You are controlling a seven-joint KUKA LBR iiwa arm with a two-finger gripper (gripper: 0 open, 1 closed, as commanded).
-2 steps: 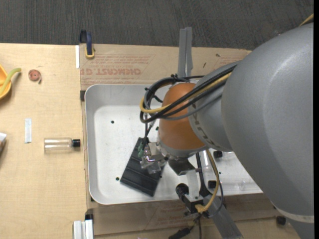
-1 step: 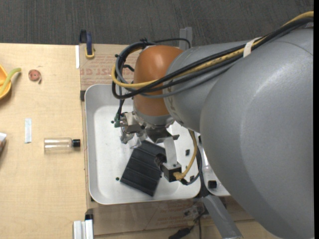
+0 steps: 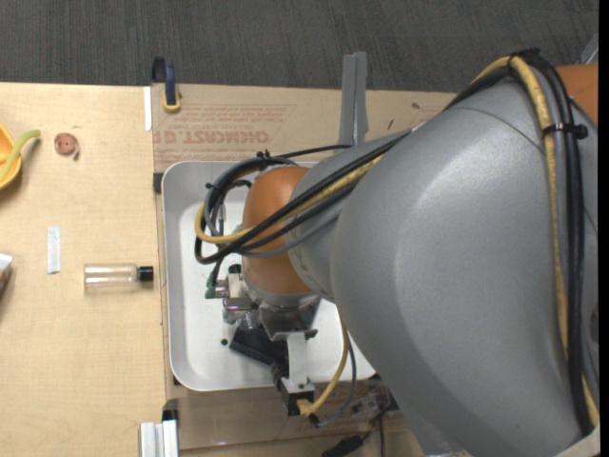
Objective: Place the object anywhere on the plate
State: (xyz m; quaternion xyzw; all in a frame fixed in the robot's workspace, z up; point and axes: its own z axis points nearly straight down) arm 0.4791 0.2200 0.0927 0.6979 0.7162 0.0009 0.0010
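Observation:
My gripper (image 3: 259, 343) hangs low over the near part of the left white bin (image 3: 183, 255), below the orange band (image 3: 271, 227) of the wrist. Its black body points toward the bin's front edge. The big grey arm (image 3: 457, 274) reaches in from the right and covers most of the bin's floor and everything to its right. Whatever lies under the arm and the gripper is hidden. The strip of bin floor on the left that I can see is bare white.
On the wooden bench left of the bin lie a clear bottle with a black cap (image 3: 116, 275), a small white strip (image 3: 53, 250), a red disc (image 3: 65, 144) and a yellow object (image 3: 9, 155) at the left edge. A blue clamp (image 3: 166, 82) stands behind the bin.

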